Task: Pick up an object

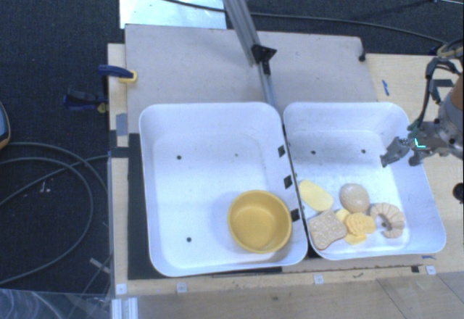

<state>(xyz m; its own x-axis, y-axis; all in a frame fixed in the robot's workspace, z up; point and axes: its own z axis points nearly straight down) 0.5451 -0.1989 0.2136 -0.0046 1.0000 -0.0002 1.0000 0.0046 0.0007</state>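
Plastic, by the look of them: a cluster of small toy foods lies at the near end of the right bin [406, 122]. There is a yellow slice [316, 196], a tan egg [354, 198], a cracker [326, 229], a waffle piece [359, 224] and a ridged shrimp [388, 219]. The egg, waffle piece and shrimp touch or nearly touch; the slice sits a little apart near the divider. A yellow bowl [259, 220] rests alone in the left bin [167, 129].

Judged from their look, all are light and rigid, so weight is no worry; slipping is. The egg is rounded and smooth and may squirt out of a pinch. The flat cracker and slice offer little height to grip. The shrimp's ridges and curl seem the surest hold, taken across its narrow body. The bowl would need a pinch on its rim.

The end effector [403, 151] hangs over the right bin's far right edge, well apart from the cluster, holding nothing; whether it is spread or closed I cannot tell.
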